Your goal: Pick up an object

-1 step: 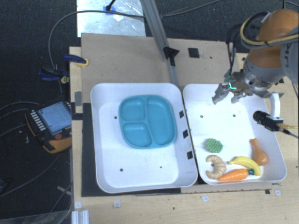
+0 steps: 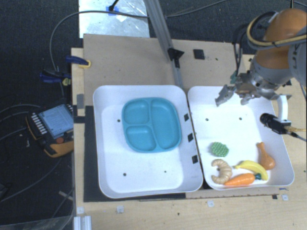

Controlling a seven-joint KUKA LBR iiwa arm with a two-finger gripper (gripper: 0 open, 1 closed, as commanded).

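5 toy foods [image 2: 238, 168] lie well apart from the open hand [image 2: 235, 97].

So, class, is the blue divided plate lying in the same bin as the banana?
No, the blue divided plate lies in the left bin, while the banana lies in the right bin.

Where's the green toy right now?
The green toy lies in the right bin, toward its near edge, just above the croissant and left of the banana. The gripper hovers over that bin's far end.
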